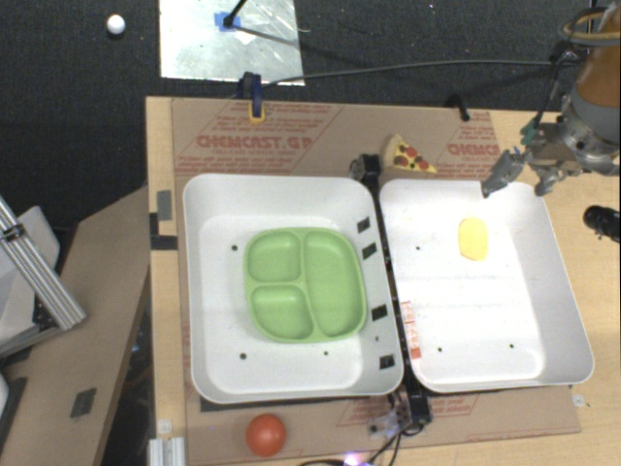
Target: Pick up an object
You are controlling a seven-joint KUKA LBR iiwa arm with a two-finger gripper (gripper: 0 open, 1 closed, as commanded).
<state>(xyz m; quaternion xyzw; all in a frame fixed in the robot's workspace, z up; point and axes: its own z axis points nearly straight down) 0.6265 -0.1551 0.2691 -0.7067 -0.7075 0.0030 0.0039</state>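
The gripper [520,175] hangs with fingers spread, holding nothing. The small yellow oblong object [473,239] lies below-left of it. Centre over it, then descend straight.

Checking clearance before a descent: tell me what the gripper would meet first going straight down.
Probably the bare floor of the right bin near its back edge. The gripper hangs there; the yellow object lies off to one side. Depth is unclear.

Right bin [505,357]: floor open around the yellow piece [473,239], which lies alone. Left bin [209,260]: green divided tray [304,283] occupies the centre.
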